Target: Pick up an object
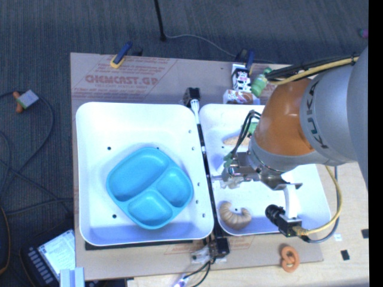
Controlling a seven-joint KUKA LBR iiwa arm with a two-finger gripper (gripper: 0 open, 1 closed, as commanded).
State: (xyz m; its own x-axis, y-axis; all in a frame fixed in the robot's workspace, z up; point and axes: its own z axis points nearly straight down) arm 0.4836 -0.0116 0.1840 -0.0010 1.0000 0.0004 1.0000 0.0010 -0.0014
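A blue three-compartment plate [149, 186] lies in the left white bin [99, 121]. In the right bin [311, 211] a brown curled ring-shaped object [234, 214] rests near the front left corner. A small tan object [232, 140] lies further back, partly hidden by the arm. My gripper [234, 173] hangs low over the left part of the right bin, just behind the brown ring and apart from it. The orange wrist band and grey arm cover much of the right bin.
A black divider bar [202, 142] runs between the bins. A small printed box [240, 79] and a green item [258, 85] sit behind the right bin. An orange ring [289, 258] lies on the bench in front. Cables trail from the arm.
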